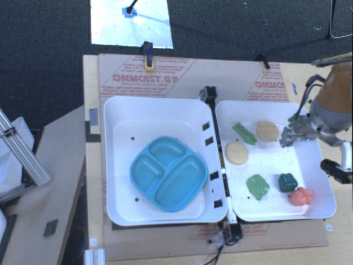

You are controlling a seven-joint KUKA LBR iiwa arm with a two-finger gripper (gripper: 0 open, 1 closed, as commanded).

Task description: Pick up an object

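So, left bin [118, 148]: holds a blue divided plate [168, 173], likely the drop spot.
Right bin [317, 173]: holds the small items to pick, spread apart so each can be grabbed alone.
Arm [336, 95]: reaches in over the right bin's far edge.
Gripper [288, 138]: low, just beside the tan disc [267, 131]; can't tell if fingers are spread or pressed; nothing seen between them.
Other items: second tan disc [237, 153], green stick [243, 133], green lump [257, 186], dark green block [287, 182], pink lump [300, 196].

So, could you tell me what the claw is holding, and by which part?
Nothing is held: the claw hovers over bare bin floor, just right of the tan disc.
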